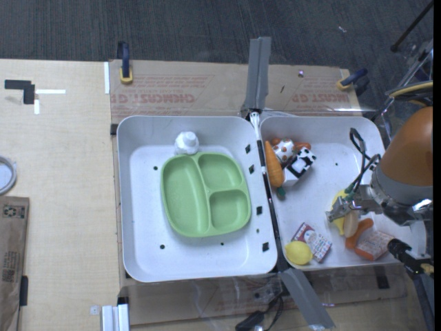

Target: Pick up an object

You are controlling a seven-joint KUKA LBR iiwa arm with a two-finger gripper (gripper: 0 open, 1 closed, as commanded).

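My gripper [342, 214] hangs low over the right side of the right bin [324, 126], on a grey arm with an orange band [413, 150]. Right under it lie a yellow piece [340, 201], a beige piece [350, 223] and a small orange piece [361, 229]; I cannot tell whether any of them is gripped. A pink-orange block [373, 244] lies just beyond. Further left in this bin are an orange carrot [274, 166], a black-and-white cow toy [301, 163], a red-and-white toy [281, 147], a lemon [298, 252] and a small printed packet [316, 241].
The left bin [131, 185] holds a green divided plate [207, 193] and a small white round object [186, 142]. Clamps [124, 64] [353, 80] sit at the bench's far edge. A tape roll [4, 176] and brown cardboard [12, 254] lie far left.
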